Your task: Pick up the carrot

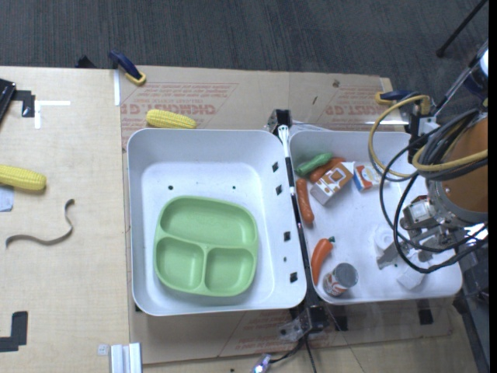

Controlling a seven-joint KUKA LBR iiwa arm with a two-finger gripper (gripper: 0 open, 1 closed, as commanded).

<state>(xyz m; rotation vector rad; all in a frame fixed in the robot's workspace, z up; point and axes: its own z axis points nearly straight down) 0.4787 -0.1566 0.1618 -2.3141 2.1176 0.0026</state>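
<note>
The carrot (319,259) is orange with a small green top. It lies in the right bin (365,294) near the front left, almost lengthwise along the bin's left wall. My gripper (400,256) hangs low over the right part of the same bin, under the grey wrist and a bundle of cables. It sits about a hand's width to the right of the carrot and does not touch it. Nothing that I can make out is in the gripper.
A tin can (339,280) stands just right of the carrot's tip. Further back lie an orange-red sausage shape (304,203), a green vegetable (313,163), a carton (331,183) and a small box (365,177). The left bin (147,231) holds a green divided plate (206,245).
</note>
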